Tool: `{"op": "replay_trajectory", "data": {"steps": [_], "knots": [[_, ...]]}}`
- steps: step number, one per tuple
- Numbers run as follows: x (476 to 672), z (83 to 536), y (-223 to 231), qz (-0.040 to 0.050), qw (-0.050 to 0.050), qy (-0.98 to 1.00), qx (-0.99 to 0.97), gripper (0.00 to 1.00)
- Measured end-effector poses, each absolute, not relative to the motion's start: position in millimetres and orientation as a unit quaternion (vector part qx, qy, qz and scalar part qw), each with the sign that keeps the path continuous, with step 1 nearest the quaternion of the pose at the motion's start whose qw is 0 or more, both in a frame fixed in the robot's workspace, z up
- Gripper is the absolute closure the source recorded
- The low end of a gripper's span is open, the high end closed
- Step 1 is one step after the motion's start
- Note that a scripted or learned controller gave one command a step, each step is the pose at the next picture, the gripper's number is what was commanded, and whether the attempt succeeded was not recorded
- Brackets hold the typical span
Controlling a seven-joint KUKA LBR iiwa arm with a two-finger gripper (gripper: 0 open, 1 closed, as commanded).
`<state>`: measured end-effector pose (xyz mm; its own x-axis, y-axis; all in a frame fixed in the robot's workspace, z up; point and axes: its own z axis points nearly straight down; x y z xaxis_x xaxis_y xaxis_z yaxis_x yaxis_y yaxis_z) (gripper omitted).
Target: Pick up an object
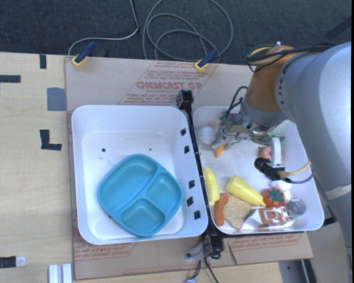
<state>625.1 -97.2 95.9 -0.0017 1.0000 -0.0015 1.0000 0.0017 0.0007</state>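
Observation:
My gripper [225, 135] is down in the upper left part of the right bin [310, 175], reaching in from the right. A small orange piece [219, 151] lies right at its tip, and a white rounded object [206, 134] sits just to its left. Whether the gripper touches either one is not visible. Toward the bin's front lie a yellow banana [210, 183], a yellow pepper-like toy [244, 190], an orange sausage shape [220, 209], a bread slice [238, 213] and a red tomato-like toy [274, 196].
The left bin [82, 134] holds a blue divided plate [140, 194]. A black divider [192, 158] runs between the bins. An orange-and-white box [273, 217] and a silver piece [295, 206] sit at the right bin's front right. A cable [189, 22] loops behind the bins.

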Motion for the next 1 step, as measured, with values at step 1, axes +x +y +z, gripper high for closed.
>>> {"op": "replay_trajectory", "data": {"steps": [1], "knots": [[578.2, 190.1, -32.7, 0.0033, 0.001, 0.71, 0.705, 1.0]]}}
